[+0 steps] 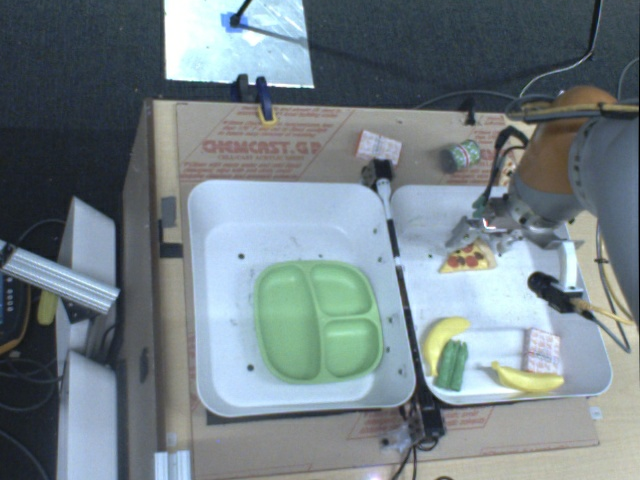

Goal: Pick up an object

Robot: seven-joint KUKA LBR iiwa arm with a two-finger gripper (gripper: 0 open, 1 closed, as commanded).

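The hand (487,226) hangs low in the right bin (590,368); whether it grips anything I cannot tell. A pizza slice (468,260) lies just below it. Beyond the divider sits a green tray (318,320). Cardboard covers the bench (260,143), ringed by dark carpet (80,68).
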